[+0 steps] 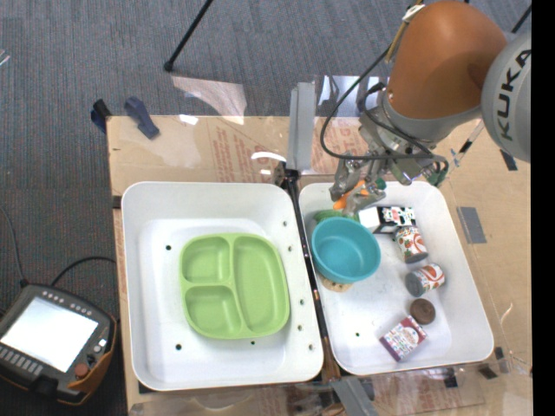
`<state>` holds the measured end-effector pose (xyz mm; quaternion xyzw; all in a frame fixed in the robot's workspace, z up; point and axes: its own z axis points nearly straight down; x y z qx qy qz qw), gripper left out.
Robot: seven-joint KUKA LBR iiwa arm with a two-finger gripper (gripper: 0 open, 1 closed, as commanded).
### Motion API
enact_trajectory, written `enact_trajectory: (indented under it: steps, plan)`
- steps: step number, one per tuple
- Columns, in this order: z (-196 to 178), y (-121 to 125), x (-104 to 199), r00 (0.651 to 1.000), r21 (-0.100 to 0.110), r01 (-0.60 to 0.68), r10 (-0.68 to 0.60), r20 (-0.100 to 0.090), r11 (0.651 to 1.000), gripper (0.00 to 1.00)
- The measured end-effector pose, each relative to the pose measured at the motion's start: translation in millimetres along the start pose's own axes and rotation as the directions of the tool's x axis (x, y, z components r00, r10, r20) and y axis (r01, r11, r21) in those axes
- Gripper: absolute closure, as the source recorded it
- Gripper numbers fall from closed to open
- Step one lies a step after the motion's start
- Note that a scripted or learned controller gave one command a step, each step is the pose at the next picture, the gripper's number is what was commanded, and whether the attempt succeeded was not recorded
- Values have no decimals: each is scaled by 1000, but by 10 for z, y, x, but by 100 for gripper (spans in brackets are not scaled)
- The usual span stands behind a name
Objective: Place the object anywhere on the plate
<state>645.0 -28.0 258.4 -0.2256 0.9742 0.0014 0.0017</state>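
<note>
One gripper (360, 185) above teal bowl (346, 249), plate (234, 285) apart

bins (139, 232): 2 | plate (234, 284): 1 | bowl (345, 248): 1 | cans (425, 278): 2

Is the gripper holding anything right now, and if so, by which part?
Cannot be told. The gripper hangs over the right white bin's far left corner, above the teal plastic bowl, and nothing shows between its tips.

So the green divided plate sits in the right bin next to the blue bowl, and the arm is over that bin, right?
Not quite. The camera view shows the green divided plate in the left bin. The blue bowl is in the right bin, with the arm over that bin.
</note>
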Motion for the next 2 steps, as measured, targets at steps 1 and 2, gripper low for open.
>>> enact_trajectory:
  steps: [1, 2]
  plan:
    - [37, 940, 31, 990, -2, 140, -140, -1, 990, 100]
    - [38, 927, 35, 990, -1, 138, -138, -2, 990, 0]
